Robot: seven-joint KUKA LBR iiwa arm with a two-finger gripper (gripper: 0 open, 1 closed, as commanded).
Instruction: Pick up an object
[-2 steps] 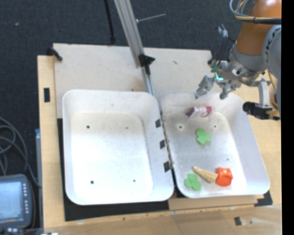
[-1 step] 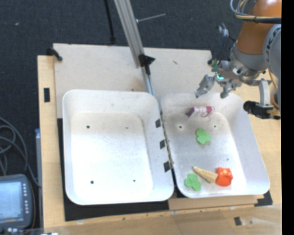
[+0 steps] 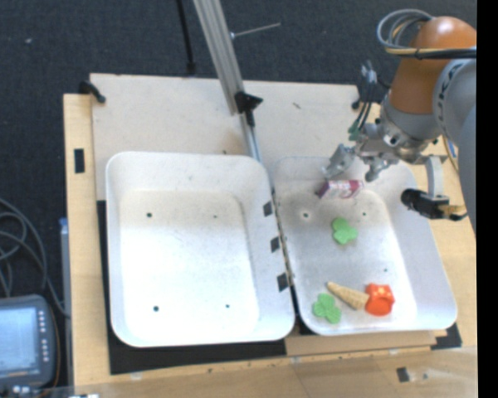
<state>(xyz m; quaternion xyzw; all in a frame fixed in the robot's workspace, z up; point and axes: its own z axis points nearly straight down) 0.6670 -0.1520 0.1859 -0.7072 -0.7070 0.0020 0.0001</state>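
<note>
One fixed overhead camera, slanted down, both bins in frame, seemingly mid-distance

A grey metal pole slants over the bench, a screen device sitting bottom-left.

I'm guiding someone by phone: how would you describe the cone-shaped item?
Look in the right bin, at its near edge. The tan cone lies flat there between a green piece and an orange piece; it alone is pale and tapered.
</note>
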